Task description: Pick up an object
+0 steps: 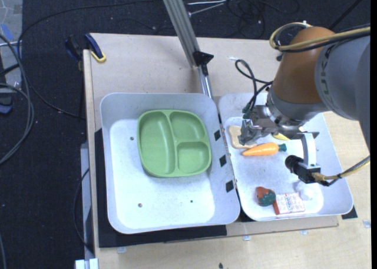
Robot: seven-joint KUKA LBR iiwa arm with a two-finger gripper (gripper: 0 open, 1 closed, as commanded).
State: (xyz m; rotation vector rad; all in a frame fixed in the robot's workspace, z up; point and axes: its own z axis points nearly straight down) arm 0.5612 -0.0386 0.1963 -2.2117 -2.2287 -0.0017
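While my gripper (250, 133) hangs low over the right bin (336, 203), I cannot tell how it is set, since the wrist covers it from above. Just beside it, toward the bin's near rim, lies the carrot (260, 150), on its side and pointing across the bin. Partly under my gripper sits a pale flat piece (235, 136), too hidden to name. Nearer the rim than the carrot lie a strawberry (265, 196) and a small carton (289, 203). By its look the carrot is a light, stiff, smooth toy, likely to roll; a hold across its thick middle seems safest.
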